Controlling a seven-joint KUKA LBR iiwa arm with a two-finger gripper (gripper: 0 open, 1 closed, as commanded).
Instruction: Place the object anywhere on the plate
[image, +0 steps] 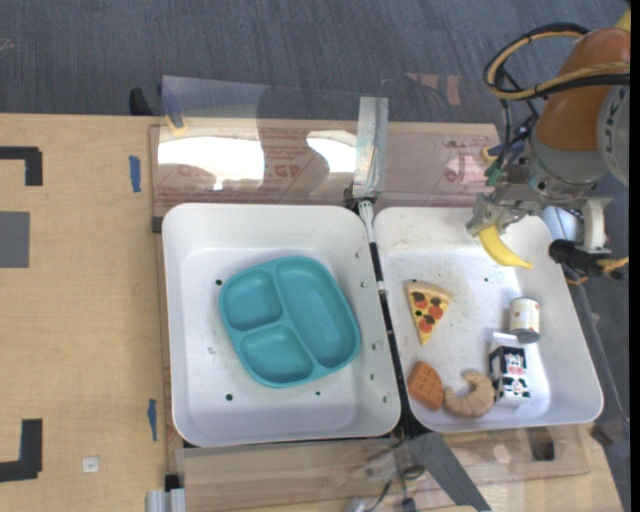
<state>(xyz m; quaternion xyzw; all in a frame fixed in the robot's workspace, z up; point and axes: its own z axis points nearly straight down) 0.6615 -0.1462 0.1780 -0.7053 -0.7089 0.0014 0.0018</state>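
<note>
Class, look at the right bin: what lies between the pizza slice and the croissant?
In the camera view, a small waffle lies between the pizza slice and the croissant, close beside the croissant on the right bin's white floor.

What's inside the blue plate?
The blue plate sits in the left bin, and its three compartments hold no food. The bin floor under the plate is covered, so that part can't be seen.

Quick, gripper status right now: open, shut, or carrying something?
Gripper: over the right bin's far edge, at the top of the banana; open or shut cannot be told, nor whether the banana is gripped.
</note>
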